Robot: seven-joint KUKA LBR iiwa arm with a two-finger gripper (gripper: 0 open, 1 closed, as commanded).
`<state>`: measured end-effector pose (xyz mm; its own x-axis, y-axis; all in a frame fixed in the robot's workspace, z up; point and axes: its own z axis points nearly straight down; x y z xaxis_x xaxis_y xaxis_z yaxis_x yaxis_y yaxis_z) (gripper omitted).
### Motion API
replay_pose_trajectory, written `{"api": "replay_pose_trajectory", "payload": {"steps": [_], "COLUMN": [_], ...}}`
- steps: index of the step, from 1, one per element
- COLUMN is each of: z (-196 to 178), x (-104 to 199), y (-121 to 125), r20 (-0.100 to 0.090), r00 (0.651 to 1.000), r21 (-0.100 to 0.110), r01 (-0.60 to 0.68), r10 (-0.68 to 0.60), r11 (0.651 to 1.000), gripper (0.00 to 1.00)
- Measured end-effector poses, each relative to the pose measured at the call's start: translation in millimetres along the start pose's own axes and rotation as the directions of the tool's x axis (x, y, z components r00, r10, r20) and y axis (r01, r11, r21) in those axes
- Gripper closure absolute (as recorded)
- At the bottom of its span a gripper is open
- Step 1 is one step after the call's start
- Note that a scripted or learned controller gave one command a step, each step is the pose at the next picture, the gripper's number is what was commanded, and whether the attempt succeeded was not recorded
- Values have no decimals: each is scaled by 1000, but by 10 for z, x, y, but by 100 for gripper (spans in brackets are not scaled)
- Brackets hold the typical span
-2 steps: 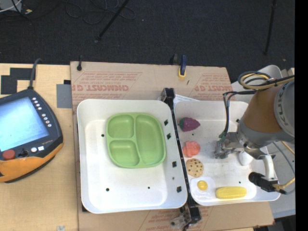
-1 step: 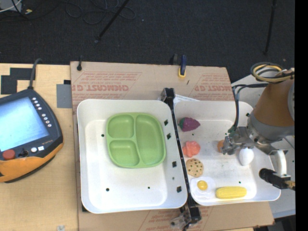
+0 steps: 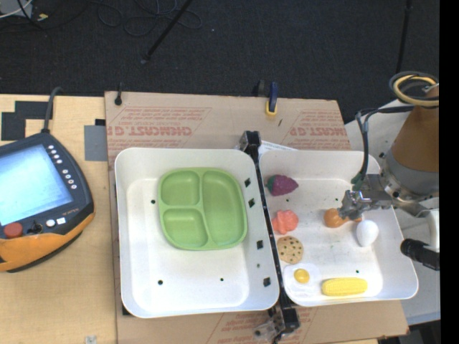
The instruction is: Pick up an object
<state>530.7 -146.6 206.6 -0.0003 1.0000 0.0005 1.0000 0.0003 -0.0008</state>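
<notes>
The right bin [image 3: 387, 185] holds several toy foods: a purple piece with a green tip [image 3: 283, 185], a pink-orange piece [image 3: 285, 221], a round brown cookie [image 3: 290, 249], a small yellow round piece [image 3: 301, 276], a yellow corn cob [image 3: 343, 287], a white egg [image 3: 367, 233] and an orange piece [image 3: 333, 218]. My gripper [image 3: 353, 205] hangs at the right side of this bin, right beside the orange piece and just up-left of the egg. Its metal tip touches or nearly touches the orange piece.
The left bin [image 3: 136, 264] holds a green divided plate [image 3: 202, 208]. A teach pendant [image 3: 39, 196] lies at the far left of the bench. Cardboard [image 3: 179, 124] sits under both bins, with a yellow clamp [image 3: 272, 106] at its back edge. The arm's orange band [image 3: 419, 138] rises at the right.
</notes>
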Motion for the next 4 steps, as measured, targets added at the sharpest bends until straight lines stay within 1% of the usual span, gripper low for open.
{"api": "replay_pose_trajectory", "payload": {"steps": [1,2,3,4], "z": [-218,-111,-245,-123], "x": [-12,456,1014,1391], "y": [2,117,287,361], "r20": [0,-2,-1,0], "r00": [1000,1000,1000,1000], "r21": [-1,4,1,4], "r01": [0,3,4,1], "r10": [0,-3,-4,-1], "r11": [1000,1000,1000,1000], "gripper": [100,100,100,100]}}
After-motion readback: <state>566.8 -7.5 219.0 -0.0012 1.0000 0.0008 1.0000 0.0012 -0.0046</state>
